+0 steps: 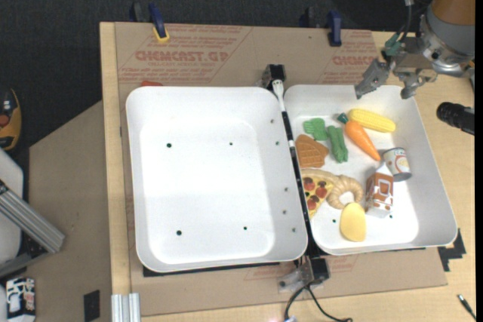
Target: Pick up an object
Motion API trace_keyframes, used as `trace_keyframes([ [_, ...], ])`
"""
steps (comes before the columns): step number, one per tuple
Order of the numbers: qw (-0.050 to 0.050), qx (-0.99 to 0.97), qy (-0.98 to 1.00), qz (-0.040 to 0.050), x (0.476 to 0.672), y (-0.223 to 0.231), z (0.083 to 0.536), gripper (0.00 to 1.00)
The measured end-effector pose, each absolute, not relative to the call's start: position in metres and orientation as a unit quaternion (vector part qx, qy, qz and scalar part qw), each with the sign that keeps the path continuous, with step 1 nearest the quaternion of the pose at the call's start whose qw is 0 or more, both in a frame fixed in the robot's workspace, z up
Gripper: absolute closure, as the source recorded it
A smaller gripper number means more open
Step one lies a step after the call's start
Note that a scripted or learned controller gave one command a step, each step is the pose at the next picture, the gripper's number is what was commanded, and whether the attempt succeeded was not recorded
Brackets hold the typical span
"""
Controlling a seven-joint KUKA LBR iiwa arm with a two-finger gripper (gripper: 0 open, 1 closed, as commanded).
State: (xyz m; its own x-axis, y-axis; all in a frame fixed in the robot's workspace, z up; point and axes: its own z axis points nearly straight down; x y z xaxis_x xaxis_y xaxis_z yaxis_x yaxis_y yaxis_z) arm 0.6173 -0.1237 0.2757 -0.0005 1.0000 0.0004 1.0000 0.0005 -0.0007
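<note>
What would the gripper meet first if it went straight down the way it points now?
Probably the bare back rim of the right bin. The open gripper hangs above it, and the corn lies nearer the camera. Depth is hard to judge from this slant.

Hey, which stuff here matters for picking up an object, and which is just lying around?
For the job: gripper, open above the right bin; toy corn, carrot, green vegetable, pizza slice, lemon, small can.

Lying about: left bin, blue clamps, cardboard.
</note>
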Motion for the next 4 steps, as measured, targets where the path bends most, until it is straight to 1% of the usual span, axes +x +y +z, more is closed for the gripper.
trace_keyframes([
  [1, 0.004, -0.707, -0.707, 0.0017, 0.645, -0.123, 0.077, 0.0],
  [2, -0.001, -0.706, -0.708, -0.0002, 0.668, -0.094, 0.086, 0.0],
  [3, -0.002, -0.707, -0.708, -0.0025, 0.669, -0.093, 0.098, 1.0],
  [4, -0.002, -0.702, -0.712, -0.0074, 0.668, 0.084, 0.192, 1.0],
])
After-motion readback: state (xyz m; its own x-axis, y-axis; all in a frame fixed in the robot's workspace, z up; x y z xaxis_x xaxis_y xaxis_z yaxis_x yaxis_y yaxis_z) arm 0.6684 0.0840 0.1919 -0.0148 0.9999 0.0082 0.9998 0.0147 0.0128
